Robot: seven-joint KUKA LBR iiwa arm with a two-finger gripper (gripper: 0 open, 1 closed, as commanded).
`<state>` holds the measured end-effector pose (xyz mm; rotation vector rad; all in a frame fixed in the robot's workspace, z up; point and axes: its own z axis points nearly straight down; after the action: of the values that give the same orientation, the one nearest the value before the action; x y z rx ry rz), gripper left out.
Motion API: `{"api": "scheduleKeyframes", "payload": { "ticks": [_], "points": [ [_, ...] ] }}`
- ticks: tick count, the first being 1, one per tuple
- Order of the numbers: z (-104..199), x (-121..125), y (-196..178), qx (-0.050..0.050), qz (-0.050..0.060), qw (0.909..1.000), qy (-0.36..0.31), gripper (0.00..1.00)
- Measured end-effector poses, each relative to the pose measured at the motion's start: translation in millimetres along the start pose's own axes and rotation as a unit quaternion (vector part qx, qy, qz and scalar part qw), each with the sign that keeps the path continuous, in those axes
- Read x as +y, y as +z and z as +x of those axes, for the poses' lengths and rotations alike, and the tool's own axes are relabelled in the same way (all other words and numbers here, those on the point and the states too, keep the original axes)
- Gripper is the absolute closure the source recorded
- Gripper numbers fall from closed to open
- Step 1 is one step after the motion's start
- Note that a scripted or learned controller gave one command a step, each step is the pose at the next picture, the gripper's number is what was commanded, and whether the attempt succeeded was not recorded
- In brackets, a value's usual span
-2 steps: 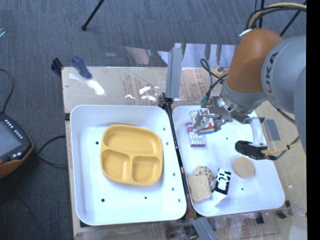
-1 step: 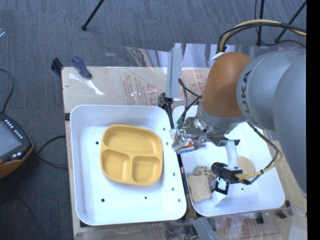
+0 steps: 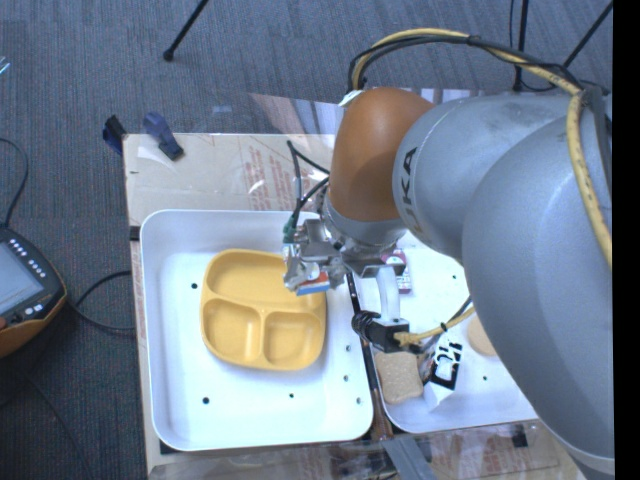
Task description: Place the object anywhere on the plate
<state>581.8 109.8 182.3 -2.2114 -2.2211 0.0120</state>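
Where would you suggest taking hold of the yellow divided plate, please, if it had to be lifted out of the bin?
By its raised rim on the left edge, coming from above. The yellow plate lies flat in the left bin, so only the rim offers a lip to pinch; its left side is bare, while the hand hovers over its right edge.

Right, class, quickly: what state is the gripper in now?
Gripper: over the yellow plate's right edge; open or shut cannot be told.

Two white bins (image 3: 170, 268), one yellow plate (image 3: 262, 318), one arm (image 3: 480, 188).
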Motion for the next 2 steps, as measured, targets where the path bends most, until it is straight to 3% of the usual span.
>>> {"api": "scheduleKeyframes", "payload": {
  "ticks": [1,2],
  "points": [
    [39,-30,41,-0.001,0.002,1.0,0.002,1.0],
    [17,-21,67,-0.001,0.001,1.0,0.004,1.0]
  ]
}}
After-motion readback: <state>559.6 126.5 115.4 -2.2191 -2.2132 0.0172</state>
